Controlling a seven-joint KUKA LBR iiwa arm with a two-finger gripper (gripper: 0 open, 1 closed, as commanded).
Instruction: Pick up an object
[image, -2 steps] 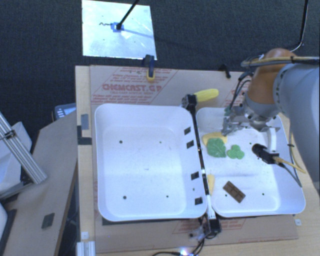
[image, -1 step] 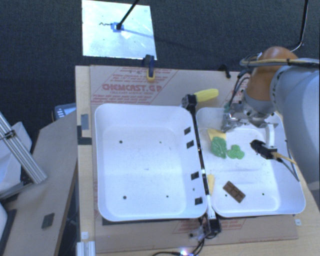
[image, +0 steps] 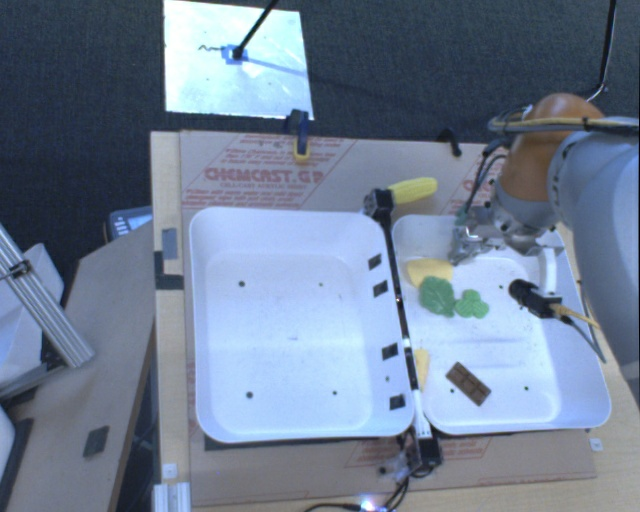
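The arm (image: 585, 170) reaches low into the right bin (image: 580, 395), its gripper (image: 465, 245) at the bin's far edge, just above the yellow piece (image: 428, 271). Nothing is lifted yet, so the whole pick remains. The green lump (image: 452, 299) and brown block (image: 468, 383) lie untouched. Whether the gripper grips anything, I cannot tell.

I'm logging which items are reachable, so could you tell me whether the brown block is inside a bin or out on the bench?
Inside: the brown block lies flat on the right bin's floor, near its front.
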